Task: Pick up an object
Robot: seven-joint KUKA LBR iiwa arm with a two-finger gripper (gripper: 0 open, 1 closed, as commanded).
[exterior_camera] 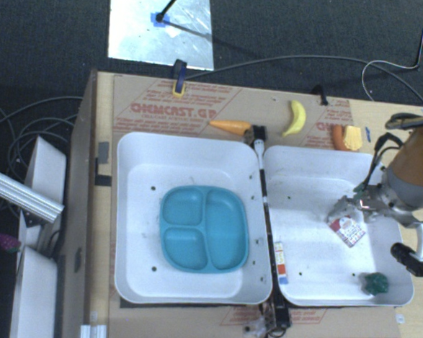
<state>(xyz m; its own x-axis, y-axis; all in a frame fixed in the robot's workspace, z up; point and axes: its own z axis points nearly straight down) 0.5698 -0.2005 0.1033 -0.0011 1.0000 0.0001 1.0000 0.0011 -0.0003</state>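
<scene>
My gripper hangs low over the right bin, reaching in from the right on the grey arm with the orange band. Just below it and touching its tip in the view lies a small white packet with red print, flat on the bin floor. A dark green lump sits in the bin's front right corner. A narrow white and orange carton lies along the bin's left wall near the divider.
The left bin holds a blue divided plate. Behind the bins on the cardboard lie a carrot, a banana and an orange and yellow item. Cables run along the back right.
</scene>
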